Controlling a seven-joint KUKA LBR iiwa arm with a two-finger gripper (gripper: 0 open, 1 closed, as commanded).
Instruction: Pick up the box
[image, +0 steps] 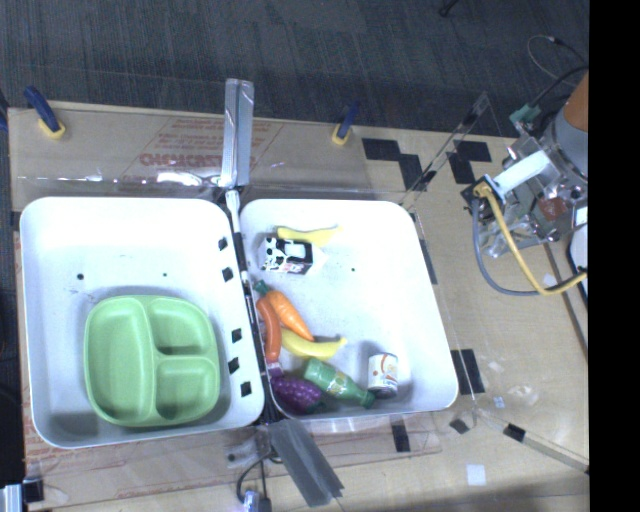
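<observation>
Two shallow white bins sit side by side on the pale wooden surface (520, 380). The left bin (60, 240) holds a light green divided plastic tray (152, 358) in its near half, with bare white floor along its far and left walls.

The right bin (400, 300) holds everything else. The small black-and-white patterned box (287, 255) lies in the far left part of that bin, close to the divider between the bins but not touching it. A yellow toy banana (308, 234) rests against the box's far edge. To the right of the box the bin floor is bare all the way to the right wall, and there is also a gap of bare floor on its near side before the next items.

Nearer, along the left wall, an orange toy carrot (288, 311) lies slanted beside an orange-red stick-shaped piece (268, 332). A second yellow banana-like piece (312, 346) sits just near of the carrot. In the near left corner a purple grape bunch (296, 392) touches a green plastic bottle (338, 383), and a small white can with a red label (382, 372) stands just right of the bottle.

The arm's end (530, 190) is at the far right, outside the right bin and well apart from the box, among yellow and grey cables; whether the jaws are wide or narrow cannot be told.
</observation>
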